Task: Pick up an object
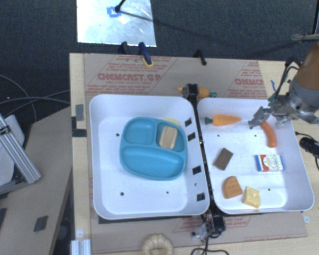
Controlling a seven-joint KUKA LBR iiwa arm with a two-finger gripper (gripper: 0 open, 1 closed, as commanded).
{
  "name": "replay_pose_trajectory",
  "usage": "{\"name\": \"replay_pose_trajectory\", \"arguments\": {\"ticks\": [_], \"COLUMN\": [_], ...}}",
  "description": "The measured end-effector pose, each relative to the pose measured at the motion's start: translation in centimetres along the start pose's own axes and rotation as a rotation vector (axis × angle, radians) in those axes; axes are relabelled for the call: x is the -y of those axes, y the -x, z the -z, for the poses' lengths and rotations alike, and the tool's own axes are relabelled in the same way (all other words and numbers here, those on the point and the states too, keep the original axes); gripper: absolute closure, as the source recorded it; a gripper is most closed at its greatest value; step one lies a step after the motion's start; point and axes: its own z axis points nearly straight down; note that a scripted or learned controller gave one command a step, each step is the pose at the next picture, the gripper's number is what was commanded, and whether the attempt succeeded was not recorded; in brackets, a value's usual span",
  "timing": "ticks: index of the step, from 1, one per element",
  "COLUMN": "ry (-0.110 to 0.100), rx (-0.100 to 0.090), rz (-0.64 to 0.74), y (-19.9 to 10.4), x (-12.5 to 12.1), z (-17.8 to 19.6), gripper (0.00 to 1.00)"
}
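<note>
Hovering at the right bin's [297, 158] upper right, the two-finger gripper [270, 118] spreads its fingers open, empty, just above the upper end of the small orange sausage-shaped toy [269, 135] on the bin floor.

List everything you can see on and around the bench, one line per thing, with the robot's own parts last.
bins: 2, white, side by side on the bench
divided plate: 1, blue, in the left bin
bread slice: 1, tan, in the plate's upper right compartment
carrot: 1, orange, top of the right bin
sausage: 1, orange-red, upper right of the right bin
brown block: 1, brown, middle of the right bin
small box: 1, white, blue and red, right side of the right bin
toast piece: 1, orange-brown, bottom of the right bin
cracker: 1, pale yellow, beside the toast piece
arm: 1, grey and orange, from the right
gripper: 1, grey, above the sausage
</note>
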Motion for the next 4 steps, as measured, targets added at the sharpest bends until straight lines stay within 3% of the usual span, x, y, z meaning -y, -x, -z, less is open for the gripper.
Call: {"name": "replay_pose_trajectory", "arguments": {"ticks": [2,3,4], "ry": [0.001,0.006,0.008], "rx": [0.000,0.002,0.002], "rz": [-0.004,-0.004,-0.007], "y": [-0.4,-0.4,-0.2], "x": [0.7,0.5,1.3], "z": [-8.8,-7.5,-1.8], "gripper": [0.00,1.00,1.00]}}
